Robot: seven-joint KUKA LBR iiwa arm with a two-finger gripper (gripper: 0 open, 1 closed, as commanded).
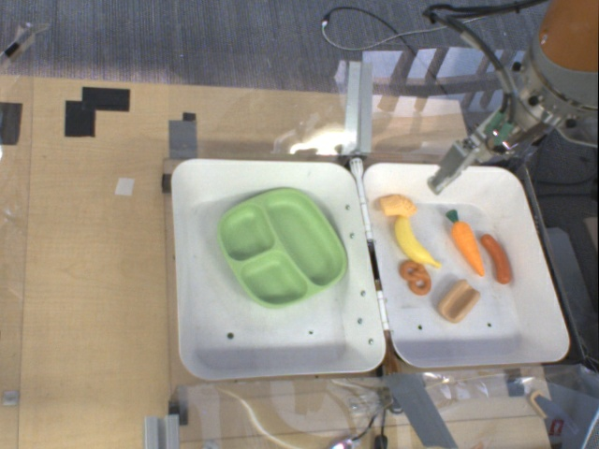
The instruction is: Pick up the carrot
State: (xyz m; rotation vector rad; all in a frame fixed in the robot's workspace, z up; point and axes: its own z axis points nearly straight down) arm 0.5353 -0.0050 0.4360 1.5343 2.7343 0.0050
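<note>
The fingers (447,177) hung over the far edge of the right bin (524,344), and from where I stood I could not tell whether they were parted or closed; nothing showed between them. The carrot (465,244) lay in that bin a little nearer than the fingers, well apart from them, with a sausage (497,258) just beside it and a banana (413,240) on its other side. The green plate (281,245) sat in the left bin (206,344).
</note>
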